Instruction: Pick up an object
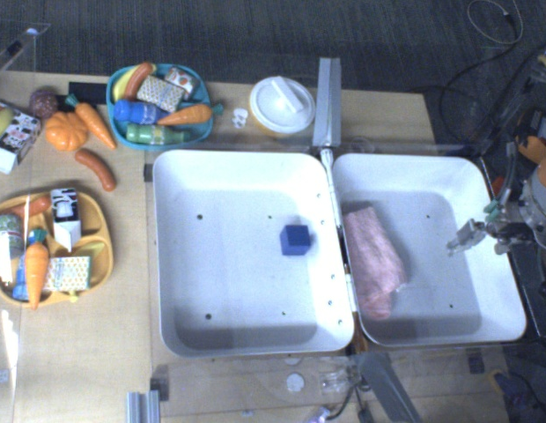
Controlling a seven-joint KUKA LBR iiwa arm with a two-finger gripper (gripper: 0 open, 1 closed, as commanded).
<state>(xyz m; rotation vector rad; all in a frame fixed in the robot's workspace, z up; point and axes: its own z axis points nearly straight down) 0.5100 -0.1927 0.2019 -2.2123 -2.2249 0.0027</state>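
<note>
Wooden bench [123, 324], dark carpet behind; the pink folded cloth [373, 258] runs lengthwise front-to-back in the right white bin [431, 170], gripper [467, 235] empty, apart.

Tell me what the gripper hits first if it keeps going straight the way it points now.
The gripper points left over the right bin. Straight on, it would probably meet the pink cloth by that bin's left wall first, though its height above the bin floor is unclear from this view.

Even overhead light, slightly soft focus
</note>
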